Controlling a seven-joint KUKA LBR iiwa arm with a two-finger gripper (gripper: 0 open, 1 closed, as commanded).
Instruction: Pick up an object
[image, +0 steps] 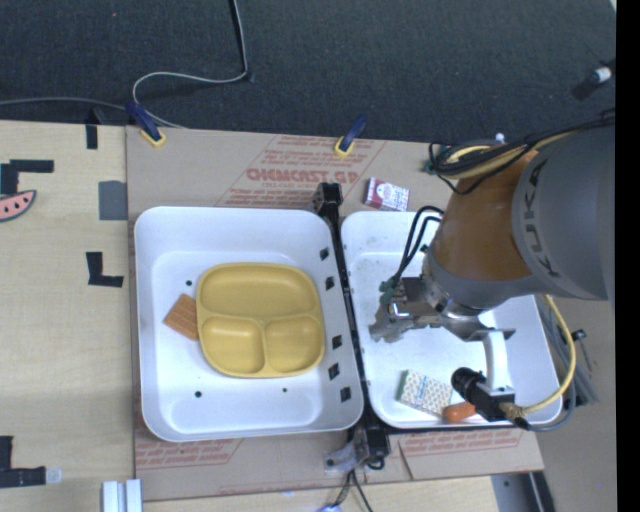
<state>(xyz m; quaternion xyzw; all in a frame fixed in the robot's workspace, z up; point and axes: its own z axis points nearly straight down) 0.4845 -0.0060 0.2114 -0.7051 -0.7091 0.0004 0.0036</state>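
The hand (392, 318) hangs over the right bin (372, 250), near that bin's left wall, at the end of the grey arm (560, 215) with its orange band (480, 230). Whether the hand is apart or together cannot be told from this slanted look down, and nothing shows between its tips. Just below and a little right of the hand, on the bin floor, lies a small packet (424, 392) with a pale speckled wrapper. Touching the packet's lower right corner is a small orange piece (457, 411), partly under a black part of the arm's cabling. Left of the hand, past the black divider between the 2 bins, the left bin (160, 300) carries a yellow plate (260, 318) with 3 compartments. A brown cracker-like square (183, 317) peeks out from under the plate's left edge. Above the hand, outside the bins on the cardboard-covered counter (200, 170), lies a small red and white box (385, 195).
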